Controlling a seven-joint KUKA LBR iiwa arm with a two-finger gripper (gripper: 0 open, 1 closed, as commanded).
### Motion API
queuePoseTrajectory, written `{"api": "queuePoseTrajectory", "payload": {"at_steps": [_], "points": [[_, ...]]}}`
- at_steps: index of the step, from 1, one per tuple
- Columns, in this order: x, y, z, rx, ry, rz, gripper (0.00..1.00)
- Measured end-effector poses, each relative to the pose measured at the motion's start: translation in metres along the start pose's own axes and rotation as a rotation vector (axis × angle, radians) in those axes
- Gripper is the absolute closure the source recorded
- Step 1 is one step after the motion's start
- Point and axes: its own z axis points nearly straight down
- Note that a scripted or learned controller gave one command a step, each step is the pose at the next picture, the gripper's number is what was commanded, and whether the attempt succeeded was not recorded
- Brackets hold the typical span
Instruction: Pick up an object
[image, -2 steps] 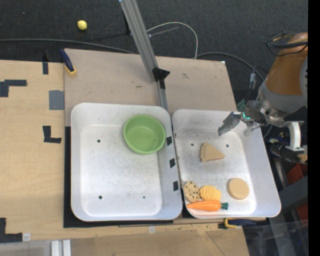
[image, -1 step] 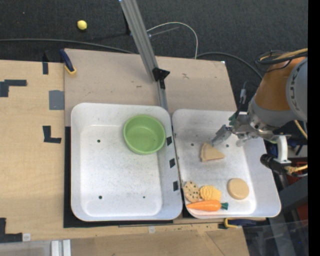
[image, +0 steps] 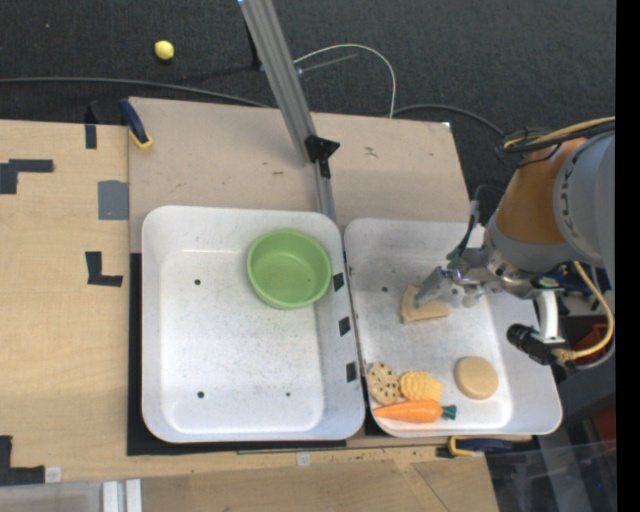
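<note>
The arm reaches in from the right over the right bin (image: 520, 405), its orange band above the wrist at the bin's right edge. The gripper (image: 437, 290) is low in the middle of that bin, directly over a tan wedge-shaped piece (image: 424, 308), its tip touching or just above the piece's top; whether the fingers are apart or closed on the piece cannot be told from this angle. Along the near edge of the same bin lie a brown cookie (image: 381, 381), a yellow waffle-textured piece (image: 421, 384), an orange carrot (image: 410, 410) and, to the right, a round tan bun (image: 477, 377). In the left bin (image: 180, 400), a green bowl (image: 289, 268) sits upright near the far right corner.
</note>
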Motion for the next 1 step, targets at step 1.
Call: {"api": "queuePoseTrajectory", "payload": {"at_steps": [1], "points": [[0.001,0.0058,0.0148,-0.018,0.003,-0.001,0.0]]}}
